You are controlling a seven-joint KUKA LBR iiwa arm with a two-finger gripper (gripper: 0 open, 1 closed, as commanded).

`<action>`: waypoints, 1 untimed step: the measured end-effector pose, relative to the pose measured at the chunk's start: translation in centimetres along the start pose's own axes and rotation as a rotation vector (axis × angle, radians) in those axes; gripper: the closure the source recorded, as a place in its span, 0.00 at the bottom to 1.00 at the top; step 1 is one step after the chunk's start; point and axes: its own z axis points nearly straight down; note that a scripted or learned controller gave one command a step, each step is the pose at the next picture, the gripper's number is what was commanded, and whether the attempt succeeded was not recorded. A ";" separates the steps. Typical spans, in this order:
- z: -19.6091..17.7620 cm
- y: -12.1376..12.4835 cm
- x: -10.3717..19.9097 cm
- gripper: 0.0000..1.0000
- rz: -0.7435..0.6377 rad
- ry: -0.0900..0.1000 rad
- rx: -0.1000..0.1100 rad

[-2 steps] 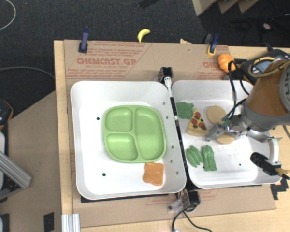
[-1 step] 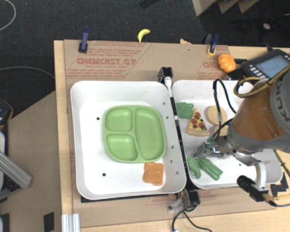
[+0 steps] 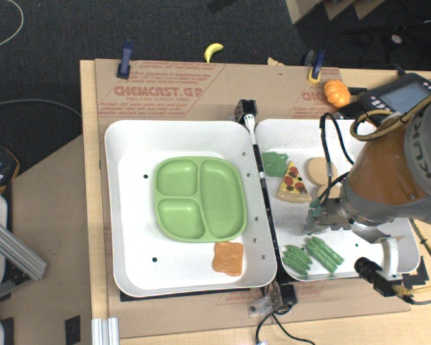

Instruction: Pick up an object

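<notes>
My gripper point(image 3: 316, 220) hangs low in the right bin point(image 3: 293, 131), just above the green bean pods point(image 3: 312, 255) that lie near the bin's front edge. A pizza slice point(image 3: 293, 184) lies a little up and left of the gripper. A green leafy piece point(image 3: 274, 163) sits beside the slice, and a tan round cookie point(image 3: 317, 169) lies partly behind the arm's cable. Nothing shows between the fingers, and the arm's body hides much of the right bin.
The left bin point(image 3: 129, 192) holds a green divided plate point(image 3: 200, 198) and an orange piece of food point(image 3: 229, 258) near its front right corner. Outside the bins, a small orange fruit point(image 3: 336, 92) and a yellow banana point(image 3: 212, 50) rest on the bench's far edge.
</notes>
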 end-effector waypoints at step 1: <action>-8.9 3.3 10.8 1.00 -0.015 0.005 -0.010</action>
